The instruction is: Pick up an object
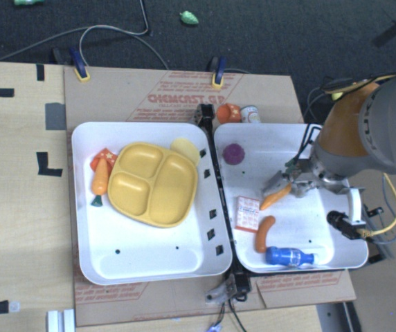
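closest to you, at the lower edge of the right bin (336, 258), lies a blue bottle (289, 256) on its side, with a sausage (264, 232) just above it and a red-and-white packet (246, 213) beside that. further up the same bin sits a purple ball (234, 153), alone near the divider. behind the bins, on the cardboard, you can see a small can (250, 114) and an orange round thing (227, 113).

look at the gripper (289, 187): it sits low in the right bin with its fingers closed on an orange carrot (275, 198), which sticks out slantwise toward the lower left from between the tips. whether the carrot is clear of the bin floor you cannot tell from this slanted look down.

the left bin (84, 185) holds a yellow tray (151, 183), upside of it divided into compartments, with a lemon-coloured piece (185, 148) at its upper right corner and a toy carrot and red bits (101, 168) against its left side, all well apart from the arm.

you are, by my reading, at the grasp-and-lift step. the hold looks to be near one end of the carrot, so it may swing or slip. the next move calls for a straight, slow rise, keeping clear of the bin wall and the packet.
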Tool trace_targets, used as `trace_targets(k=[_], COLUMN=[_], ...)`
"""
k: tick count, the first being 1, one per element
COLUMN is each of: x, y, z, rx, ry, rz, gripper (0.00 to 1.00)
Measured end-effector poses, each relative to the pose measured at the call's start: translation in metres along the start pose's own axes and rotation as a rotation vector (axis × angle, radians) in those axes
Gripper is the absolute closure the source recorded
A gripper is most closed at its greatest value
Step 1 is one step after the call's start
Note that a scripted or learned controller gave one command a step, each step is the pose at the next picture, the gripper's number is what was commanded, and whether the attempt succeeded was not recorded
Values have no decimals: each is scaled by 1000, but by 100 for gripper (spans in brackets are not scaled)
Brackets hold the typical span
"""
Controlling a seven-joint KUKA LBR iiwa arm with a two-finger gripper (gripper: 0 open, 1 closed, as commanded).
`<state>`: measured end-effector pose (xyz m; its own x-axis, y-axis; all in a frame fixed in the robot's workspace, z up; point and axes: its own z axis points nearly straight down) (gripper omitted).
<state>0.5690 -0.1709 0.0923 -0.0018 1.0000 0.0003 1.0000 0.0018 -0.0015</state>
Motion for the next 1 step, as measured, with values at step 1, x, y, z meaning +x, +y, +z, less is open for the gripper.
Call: trace_targets(k=[1], x=[52], y=[13], z=[6], rx=[-6], ry=[-1], rz=[0], gripper=[0])
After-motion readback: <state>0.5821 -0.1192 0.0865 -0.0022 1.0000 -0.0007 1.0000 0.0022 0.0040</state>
